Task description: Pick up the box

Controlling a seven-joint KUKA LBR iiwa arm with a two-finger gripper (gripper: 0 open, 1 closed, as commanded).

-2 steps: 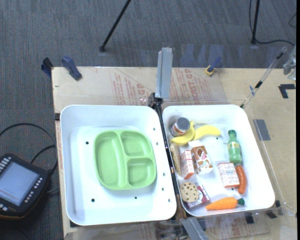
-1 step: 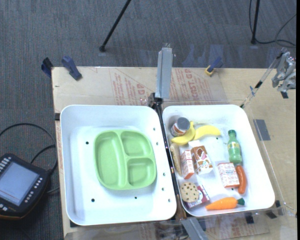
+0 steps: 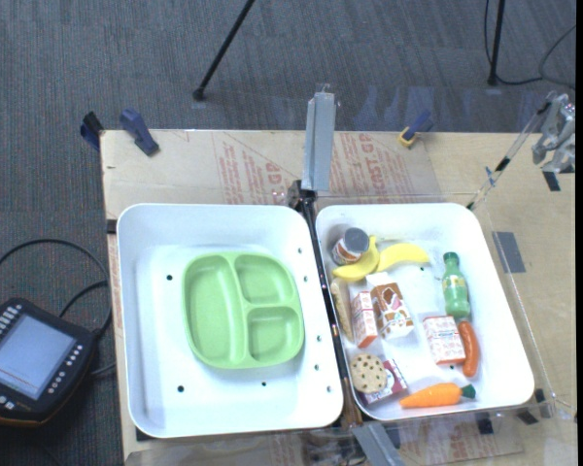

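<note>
Grey carpet surrounds the tabletop (image 3: 223,168). Near the right bin's (image 3: 510,352) centre stands the box (image 3: 394,309), likely light, stiff card; grip its flat sides. At the far right edge, the hand (image 3: 556,134) sits blurred; grip state unreadable.

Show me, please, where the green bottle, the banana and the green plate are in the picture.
green bottle (image 3: 455,291): camera view, on the middle of its body.
banana (image 3: 404,256): camera view, on its thick yellow middle.
green plate (image 3: 208,309): camera view, on the floor of its large compartment.
</note>
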